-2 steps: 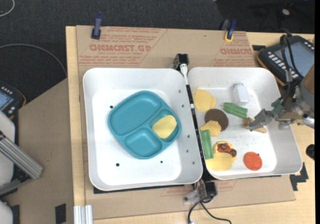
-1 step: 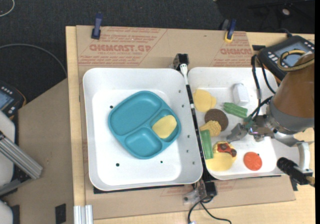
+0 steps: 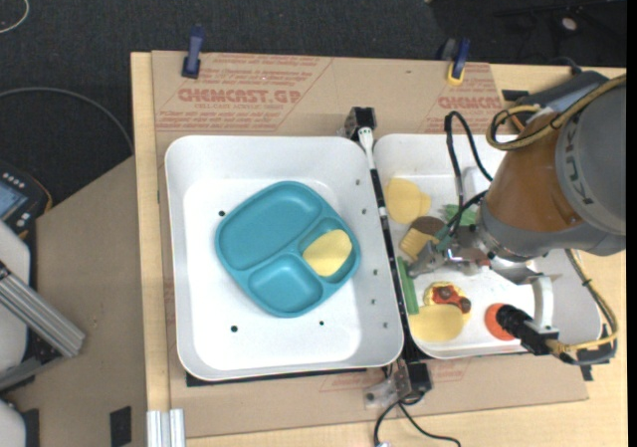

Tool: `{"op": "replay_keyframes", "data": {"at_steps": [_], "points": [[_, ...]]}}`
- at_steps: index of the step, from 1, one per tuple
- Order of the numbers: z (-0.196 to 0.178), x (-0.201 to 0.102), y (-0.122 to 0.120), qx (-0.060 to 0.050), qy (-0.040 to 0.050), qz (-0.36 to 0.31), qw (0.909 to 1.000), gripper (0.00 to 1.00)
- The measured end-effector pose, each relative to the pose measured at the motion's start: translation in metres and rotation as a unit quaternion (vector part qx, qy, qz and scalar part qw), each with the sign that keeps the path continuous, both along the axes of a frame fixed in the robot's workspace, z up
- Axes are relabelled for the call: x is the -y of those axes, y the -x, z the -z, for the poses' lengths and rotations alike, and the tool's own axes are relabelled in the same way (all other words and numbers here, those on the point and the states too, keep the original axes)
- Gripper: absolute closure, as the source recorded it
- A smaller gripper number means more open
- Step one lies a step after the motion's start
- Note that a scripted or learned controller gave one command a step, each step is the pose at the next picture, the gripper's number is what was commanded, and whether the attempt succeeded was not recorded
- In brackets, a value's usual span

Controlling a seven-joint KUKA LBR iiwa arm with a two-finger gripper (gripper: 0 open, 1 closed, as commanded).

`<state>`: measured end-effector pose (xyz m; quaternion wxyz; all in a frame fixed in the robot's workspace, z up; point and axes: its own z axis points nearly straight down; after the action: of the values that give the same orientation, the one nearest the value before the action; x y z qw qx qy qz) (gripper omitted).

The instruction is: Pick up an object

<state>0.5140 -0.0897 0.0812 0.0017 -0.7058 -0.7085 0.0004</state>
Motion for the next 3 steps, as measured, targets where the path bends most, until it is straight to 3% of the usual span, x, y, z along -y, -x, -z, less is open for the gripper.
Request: {"op": "replay_keyframes", "data": {"at_steps": [1,2,3], "points": [[-0.014,0.002,0.001,0.002,0.0012,0.003,1.0000,1.00],[-0.192,-0.055,0.019,0.010,0.0001,-0.002,0.9999,1.00],[-0.156,-0.133,0.036,-0.001,-0.0006,-0.002,1.0000,1.00]]}}
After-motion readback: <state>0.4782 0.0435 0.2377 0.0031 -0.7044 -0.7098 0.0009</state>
